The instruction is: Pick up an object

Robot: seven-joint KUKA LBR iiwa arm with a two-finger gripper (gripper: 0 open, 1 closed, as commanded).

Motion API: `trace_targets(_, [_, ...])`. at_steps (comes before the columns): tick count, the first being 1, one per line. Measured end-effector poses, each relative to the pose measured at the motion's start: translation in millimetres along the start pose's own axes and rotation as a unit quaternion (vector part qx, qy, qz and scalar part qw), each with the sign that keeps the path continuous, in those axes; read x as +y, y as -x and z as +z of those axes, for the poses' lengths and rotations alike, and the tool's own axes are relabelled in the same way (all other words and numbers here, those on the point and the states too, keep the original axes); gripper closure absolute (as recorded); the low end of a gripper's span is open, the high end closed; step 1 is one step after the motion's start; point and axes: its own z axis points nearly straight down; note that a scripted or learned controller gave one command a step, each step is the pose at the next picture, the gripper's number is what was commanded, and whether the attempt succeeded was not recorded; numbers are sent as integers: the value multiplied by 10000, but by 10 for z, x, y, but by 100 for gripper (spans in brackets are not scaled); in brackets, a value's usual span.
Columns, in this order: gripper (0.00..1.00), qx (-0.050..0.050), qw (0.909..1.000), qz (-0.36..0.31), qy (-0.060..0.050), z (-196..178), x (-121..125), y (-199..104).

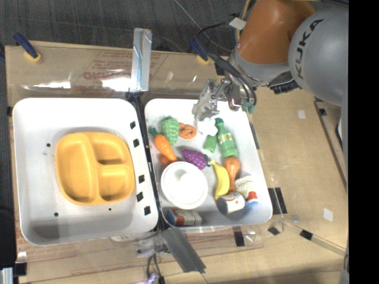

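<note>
"How many bins on the bench?"

"Two white bins: the left bin (23, 158) and the right bin (260, 176)."

"What does the left one carry?"

"One yellow divided tray (95, 165), three compartments."

"And the right?"

"One white bowl (185, 184), one banana (221, 179), one carrot (165, 147), one purple grape bunch (193, 157), one green bottle (225, 139), one green leafy vegetable (170, 129). Several smaller items sit crowded in the near corner; their count cannot be told."

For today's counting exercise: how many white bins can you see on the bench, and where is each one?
2. The left white bin holds a yellow divided tray. The right white bin, beside it, holds toy food and a white bowl, with the gripper above its far edge.
</note>
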Motion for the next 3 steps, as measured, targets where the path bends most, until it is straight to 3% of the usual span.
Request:
trace_targets(1, [100, 2, 9989, 466, -5, -401, -1, 127])
trace_targets(3, [100, 4, 9962, 876, -8, -677, -298, 144])
